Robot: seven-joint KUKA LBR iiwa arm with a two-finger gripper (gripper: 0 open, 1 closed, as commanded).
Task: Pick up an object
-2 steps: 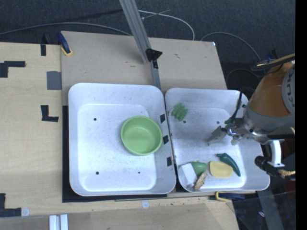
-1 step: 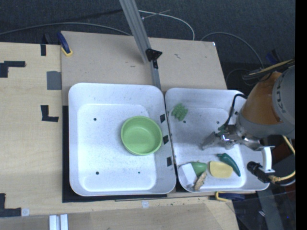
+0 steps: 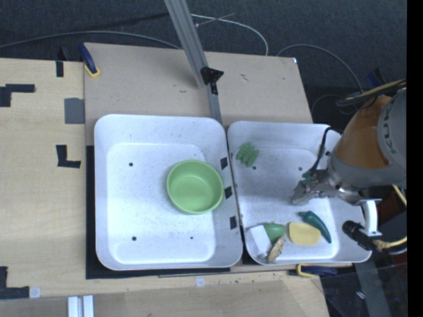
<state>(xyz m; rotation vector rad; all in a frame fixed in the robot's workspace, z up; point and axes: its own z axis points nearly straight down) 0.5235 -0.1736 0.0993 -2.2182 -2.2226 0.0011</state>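
Pincer [image 3: 305, 193] state unclear, low in right bin [image 3: 284, 132] above yellow object [image 3: 304, 234].

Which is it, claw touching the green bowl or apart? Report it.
Apart. The camera view shows the green bowl in the left bin, while the claw is over the right bin, the divider between them.

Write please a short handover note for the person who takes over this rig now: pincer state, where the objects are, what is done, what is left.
Pincer: low in the right bin, over bare floor; nothing seen in it.
Right bin: small green piece near the top left; dark green pepper, yellow piece, green-and-white piece along the bottom edge.
Left bin: green bowl.
Done: no object lifted.
Left: grasp and lift one; the pepper lies nearest.
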